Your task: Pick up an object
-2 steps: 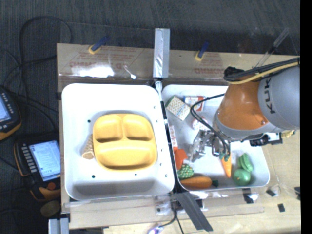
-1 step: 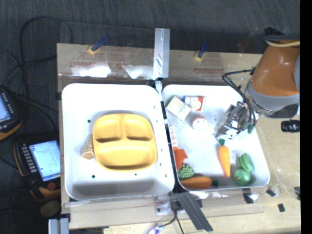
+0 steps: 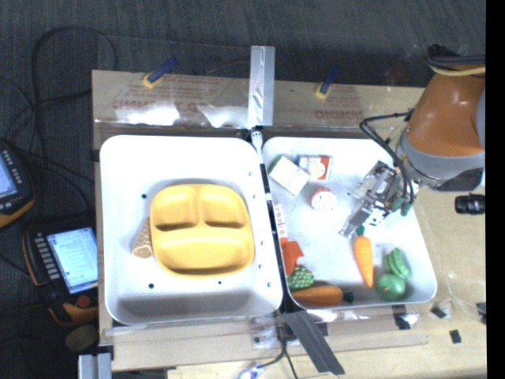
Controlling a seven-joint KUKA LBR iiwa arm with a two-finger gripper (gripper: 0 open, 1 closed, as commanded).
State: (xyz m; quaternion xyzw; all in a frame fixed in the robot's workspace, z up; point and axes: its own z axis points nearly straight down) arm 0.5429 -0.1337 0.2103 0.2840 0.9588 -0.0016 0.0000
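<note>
My gripper (image 3: pixel 353 226) hangs low over the right bin (image 3: pixel 422 235), reaching in from the right, its tip just above the leafy end of an upright orange carrot (image 3: pixel 363 262). Nothing shows held in it. A small round white and red object (image 3: pixel 322 200) lies to its left. A white box (image 3: pixel 288 174) and a red and white carton (image 3: pixel 316 166) sit at the bin's back. Green vegetables (image 3: pixel 393 273) lie in the front right corner. A red piece (image 3: pixel 292 253), a green and red berry-like toy (image 3: pixel 300 277) and a second orange carrot (image 3: pixel 319 294) lie along the front left.
The left bin (image 3: pixel 118 212) holds a yellow divided plate (image 3: pixel 201 227) with a tan cone (image 3: pixel 142 239) at its left side. A metal divider (image 3: pixel 272 212) separates the bins. The arm's orange band (image 3: pixel 450 121) rises over the right bin's back right corner.
</note>
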